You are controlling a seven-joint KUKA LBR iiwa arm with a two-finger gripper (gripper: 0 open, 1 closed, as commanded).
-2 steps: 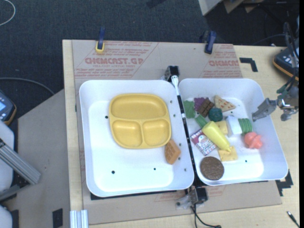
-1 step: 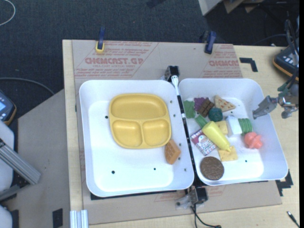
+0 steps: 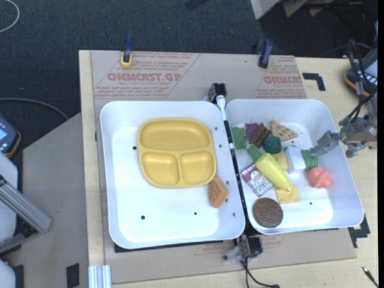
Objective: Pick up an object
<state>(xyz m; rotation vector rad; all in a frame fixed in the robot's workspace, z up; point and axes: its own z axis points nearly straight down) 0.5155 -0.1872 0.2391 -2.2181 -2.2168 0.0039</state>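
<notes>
The right bin (image 3: 342, 212) holds several toy foods. Among them are a yellow squeeze bottle (image 3: 273, 169), a round brown patty (image 3: 267, 212), an orange-red fruit (image 3: 320, 177), a teal ball (image 3: 272, 144), a purple bunch (image 3: 255, 128), a tan wedge (image 3: 283, 131) and a pink packet (image 3: 257, 180). My gripper (image 3: 326, 143) hangs low over that bin's right side, just above and to the right of a small green piece (image 3: 309, 158). Nothing is visibly lifted from the bin.
The left bin (image 3: 120, 215) carries a yellow divided plate (image 3: 177, 152), with a brown waffle piece (image 3: 218, 192) beside its lower right corner. The bins meet at a central ridge (image 3: 231, 155). Two clamps (image 3: 264, 51) hold the cardboard base at the back.
</notes>
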